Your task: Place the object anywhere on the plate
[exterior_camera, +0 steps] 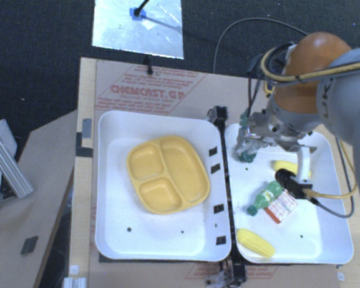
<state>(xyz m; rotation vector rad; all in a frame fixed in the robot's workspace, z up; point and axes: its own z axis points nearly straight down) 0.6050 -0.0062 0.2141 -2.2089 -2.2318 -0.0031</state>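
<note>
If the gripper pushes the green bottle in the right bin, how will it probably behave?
The green bottle lies on its side on the smooth white bin floor, so it would probably roll or slide rather than tip. It looks like small toy plastic, likely light and stiff. Its rounded body may slip between fingers, and it touches a red-and-white packet, which could shift too.

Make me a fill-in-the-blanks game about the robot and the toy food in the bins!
1. The yellow plastic divided plate lies in the ____ white bin.
2. The plate has ____ compartments.
3. The yellow toy corn cob lies in the right white bin, at the edge ____ to the camera.
4. The small green plastic bottle lies in the same bin as the ____ corn cob.

Missing words: left; three; nearest; yellow
</note>
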